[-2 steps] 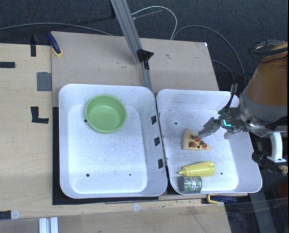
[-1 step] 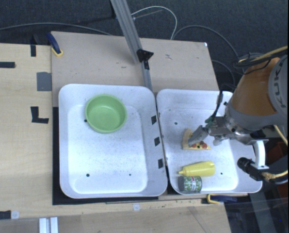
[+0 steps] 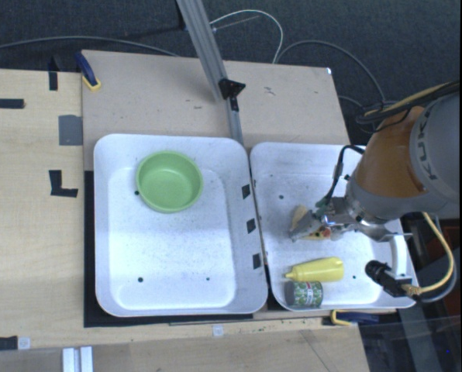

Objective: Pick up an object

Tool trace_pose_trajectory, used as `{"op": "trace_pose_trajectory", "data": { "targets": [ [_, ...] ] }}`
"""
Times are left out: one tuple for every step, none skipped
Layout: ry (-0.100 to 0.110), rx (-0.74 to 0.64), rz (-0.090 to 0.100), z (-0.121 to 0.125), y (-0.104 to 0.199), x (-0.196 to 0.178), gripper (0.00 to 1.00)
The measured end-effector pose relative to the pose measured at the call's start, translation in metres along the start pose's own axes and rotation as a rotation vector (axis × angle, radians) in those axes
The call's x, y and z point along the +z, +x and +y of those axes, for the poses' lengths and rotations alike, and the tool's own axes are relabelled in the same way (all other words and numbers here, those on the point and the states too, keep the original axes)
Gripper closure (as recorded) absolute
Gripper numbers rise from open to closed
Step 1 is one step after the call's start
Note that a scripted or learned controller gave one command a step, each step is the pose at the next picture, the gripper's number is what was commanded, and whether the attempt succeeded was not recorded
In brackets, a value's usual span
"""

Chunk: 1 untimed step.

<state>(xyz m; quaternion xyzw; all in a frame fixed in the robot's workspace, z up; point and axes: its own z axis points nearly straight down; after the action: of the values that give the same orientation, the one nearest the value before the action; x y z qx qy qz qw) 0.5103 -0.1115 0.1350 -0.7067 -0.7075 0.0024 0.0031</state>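
End effector (image 3: 307, 227) low in right bin (image 3: 293, 169), perhaps touching something tan.

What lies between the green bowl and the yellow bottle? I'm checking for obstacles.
In the camera view, bare white bin floor, then the two bins' adjoining rims, separate the green bowl from the yellow bottle.

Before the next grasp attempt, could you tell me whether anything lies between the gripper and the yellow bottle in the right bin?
Nothing visible does: the gripper sits just above the yellow bottle, with bare bin floor between them.
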Motion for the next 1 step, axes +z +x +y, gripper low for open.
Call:
{"op": "trace_pose_trajectory", "data": {
  "targets": [
    [-0.008, 0.001, -0.003, 0.0006, -0.0002, 0.0469, 0.0]
  ]
}}
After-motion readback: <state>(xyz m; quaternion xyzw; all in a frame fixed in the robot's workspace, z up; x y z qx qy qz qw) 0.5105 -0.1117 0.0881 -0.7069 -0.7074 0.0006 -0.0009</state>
